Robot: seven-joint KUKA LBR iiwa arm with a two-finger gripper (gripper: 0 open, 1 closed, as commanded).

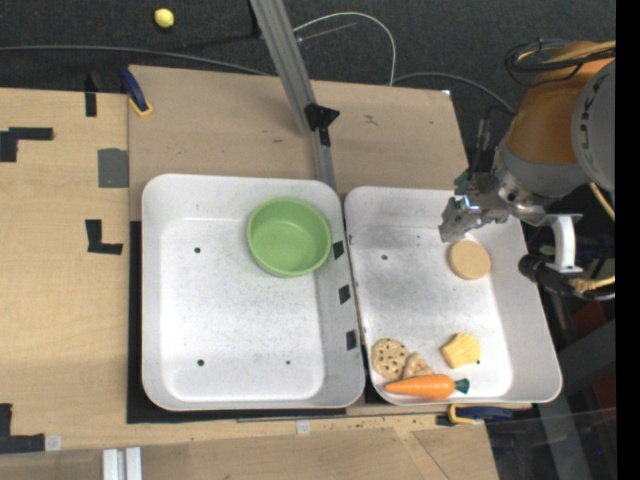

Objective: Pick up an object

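So the gripper point(462, 218) is hanging over the upper part of the right bin point(400, 268), with the grey arm point(560, 128) and its orange band coming in from the right side. Honestly can't tell if it's spread or closed from this angle, it's just a small dark-and-silver lump, and nothing is visibly between its tips.

Just below and a bit to the right of the gripper sits a round tan disc point(469, 260), looks like a cookie or a bun, lying flat on the bin floor. It's close to the gripper but whether they touch, I can't say.

Further down from the gripper, at the near edge of the same bin, there's a little cluster: a chocolate-chip cookie point(388, 355), a yellow cheese wedge point(461, 349) and an orange carrot point(424, 387) with a green end, lying sideways along the rim.

Off to the gripper's left, in the other bin point(200, 308), a green bowl point(289, 236) sits upright near the top right corner. Both bins rest on the wooden worktop point(60, 268).
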